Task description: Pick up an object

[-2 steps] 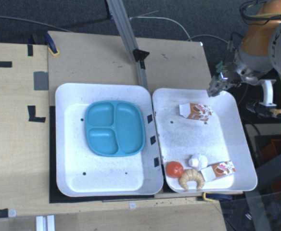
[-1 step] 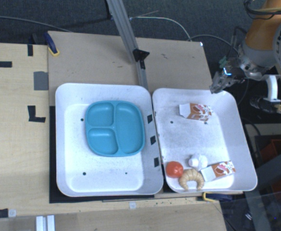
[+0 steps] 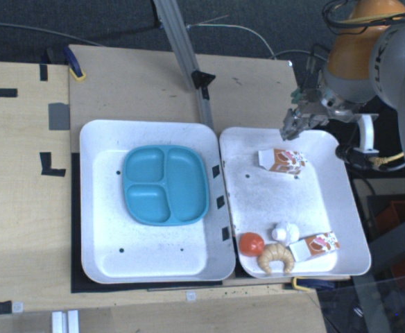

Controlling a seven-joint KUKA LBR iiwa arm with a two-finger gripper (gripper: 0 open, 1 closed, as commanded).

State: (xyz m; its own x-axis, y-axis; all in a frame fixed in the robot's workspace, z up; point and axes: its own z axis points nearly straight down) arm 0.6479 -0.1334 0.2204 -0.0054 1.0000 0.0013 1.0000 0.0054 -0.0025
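My gripper hangs over the far edge of the right bin, just above and right of a small white and orange carton lying flat. Nothing shows between the fingers. At the near end of that bin lie a red tomato, a tan croissant, a small white object and a second white and orange carton.
A blue divided plate sits in the left bin. A grey metal post slants up from between the bins at the back. Cables trail beside the right bin's far right corner.
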